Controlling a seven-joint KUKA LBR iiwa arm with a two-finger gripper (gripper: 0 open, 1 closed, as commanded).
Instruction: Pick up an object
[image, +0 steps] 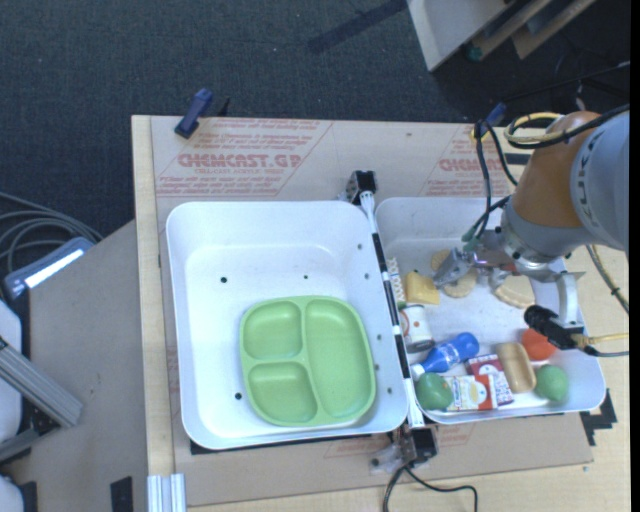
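My grey arm with its orange band (560, 170) comes in from the right and bends down over the far part of the right shallow white plastic bin (440, 212). My pincer (468, 262) hangs low there, just above a pale round biscuit-like piece (458, 284) and beside a pale yellow wedge (422, 291); whether it is spread or closed, and whether it has hold of anything, I cannot tell from this angle.

The things to pick from lie in that right bin, mostly along its near side: a blue bottle-shaped toy (452, 351), a green rounded piece (433, 390), a small white-and-red carton (470, 390), a tan bread-like roll (517, 367), a second green ball (551, 382) and an orange-red piece (538, 346). A small white can with a red label (414, 325) lies against the left wall.

The left shallow white plastic bin (200, 300) carries a light green divided plastic tray (306, 359) with three compartments, set toward its near right.

Both bins sit side by side, touching, on a desk (160, 300) covered with brown printed paper. A blue clamp (193, 113) grips the desk's far left corner. Beyond the desk lies dark carpet (120, 50), with coiled grey cables (30, 235) at the left.
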